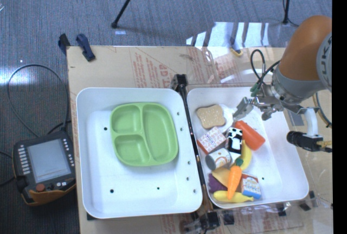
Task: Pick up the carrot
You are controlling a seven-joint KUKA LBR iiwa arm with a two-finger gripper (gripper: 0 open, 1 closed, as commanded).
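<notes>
The carrot (233,179) is orange with a green top. It lies in the right bin (284,173) near the front, leaning on a yellow wedge (219,177) and a small printed box (251,187). My gripper (255,111) hangs over the back of the same bin, above and behind an orange-red block (251,135). Its two fingers stand apart with nothing between them. The carrot is well in front of the gripper, apart from it.
Packed around the carrot are a banana (246,156), a can (218,160), a black-and-white carton (235,139), a red-and-white box (211,139) and a bread slice (210,115). The left bin (92,184) holds a green divided plate (145,133).
</notes>
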